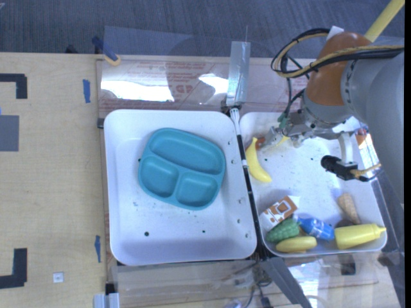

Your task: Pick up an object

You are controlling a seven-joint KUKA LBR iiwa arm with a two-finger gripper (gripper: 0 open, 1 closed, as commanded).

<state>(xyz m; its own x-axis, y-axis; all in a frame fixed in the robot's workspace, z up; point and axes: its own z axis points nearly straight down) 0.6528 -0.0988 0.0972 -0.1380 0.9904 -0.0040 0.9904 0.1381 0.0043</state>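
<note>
Counter (45,172) bearing 2 white bins (173,249), left with 1 blue divided plate (182,167), right with 1 banana (256,163) at its left wall, gripper (282,135) just beside it, finger state indiscernible, small toys (302,230) along the near edge.

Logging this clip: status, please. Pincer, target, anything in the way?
Pincer low in right bin, beside banana. Nothing seen gripped. Other toys clustered at the bin's near edge, away from it.

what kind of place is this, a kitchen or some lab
Most likely a robot lab bench, not a kitchen: a grey arm reaches over two white bins, toy food such as a banana lies in one, and blue tape marks dot the wooden bench.
</note>
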